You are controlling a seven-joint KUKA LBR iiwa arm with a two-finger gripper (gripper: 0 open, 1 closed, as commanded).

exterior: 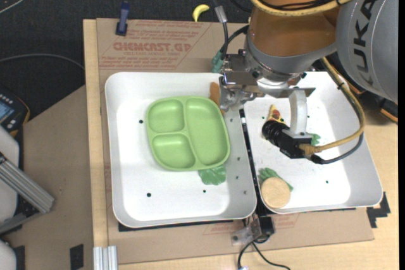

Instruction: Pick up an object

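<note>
A light green divided plate [187, 132] lies in the left bin [120, 155]. A darker green soft piece [212, 176] pokes out from under its near edge. In the right bin [357, 155] a round tan disc [276, 193] rests on a green scrap [271, 174] at the near left corner. A small red and yellow item [274, 114] lies further back. My gripper [235, 97] hangs below the orange-banded wrist, over the divide between the bins, beside a small brown object [215, 93] at the plate's far right corner. The wrist hides most of the gripper.
A black fitting with a tan cable [286, 139] hangs from the arm over the middle of the right bin. A blue clip [123, 18] and a yellow piece [200, 11] sit at the back of the cardboard sheet. The left bin's left side is bare white floor.
</note>
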